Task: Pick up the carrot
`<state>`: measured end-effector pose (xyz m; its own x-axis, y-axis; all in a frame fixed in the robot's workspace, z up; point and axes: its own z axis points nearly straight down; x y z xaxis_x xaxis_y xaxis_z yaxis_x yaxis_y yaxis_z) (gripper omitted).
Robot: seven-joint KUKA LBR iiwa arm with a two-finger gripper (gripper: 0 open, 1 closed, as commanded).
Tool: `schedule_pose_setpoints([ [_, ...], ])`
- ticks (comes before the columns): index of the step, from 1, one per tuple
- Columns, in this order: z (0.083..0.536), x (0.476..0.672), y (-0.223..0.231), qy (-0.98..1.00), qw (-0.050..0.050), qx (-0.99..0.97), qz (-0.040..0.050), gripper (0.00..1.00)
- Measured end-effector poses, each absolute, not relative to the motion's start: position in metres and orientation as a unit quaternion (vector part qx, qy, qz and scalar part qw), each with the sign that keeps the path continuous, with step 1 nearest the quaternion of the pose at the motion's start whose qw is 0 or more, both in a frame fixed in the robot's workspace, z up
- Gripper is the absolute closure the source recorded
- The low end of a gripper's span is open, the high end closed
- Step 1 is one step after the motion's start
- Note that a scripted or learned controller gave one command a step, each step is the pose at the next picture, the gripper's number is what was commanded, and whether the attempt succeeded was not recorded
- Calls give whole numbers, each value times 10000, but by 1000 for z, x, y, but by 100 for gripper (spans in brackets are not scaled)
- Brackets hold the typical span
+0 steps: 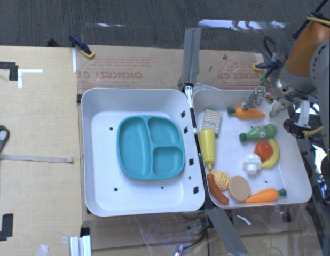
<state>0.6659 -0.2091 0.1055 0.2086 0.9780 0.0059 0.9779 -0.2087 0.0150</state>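
Carrot [249,112] is seen lying just below-left of the pincer [264,96], long axis crosswise in the right bin [301,159]; pincer state cannot be told.

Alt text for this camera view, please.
The gripper hovers at the right bin's far edge above a small carrot; a larger carrot lies at the near edge among other toy foods. The left bin holds a teal divided plate.

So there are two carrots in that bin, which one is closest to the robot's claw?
The carrot at the far end of the right bin, lying right beside the gripper. The other carrot lies at the bin's near edge, past the other toy food.
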Motion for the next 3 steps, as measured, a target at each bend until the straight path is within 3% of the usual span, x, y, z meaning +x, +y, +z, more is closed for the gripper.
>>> schedule_pose_setpoints([
  [2,105,665,-213,7009,21,7133,47,0],
  [3,99,665,-207,4958,-38,8684,55,0],
])
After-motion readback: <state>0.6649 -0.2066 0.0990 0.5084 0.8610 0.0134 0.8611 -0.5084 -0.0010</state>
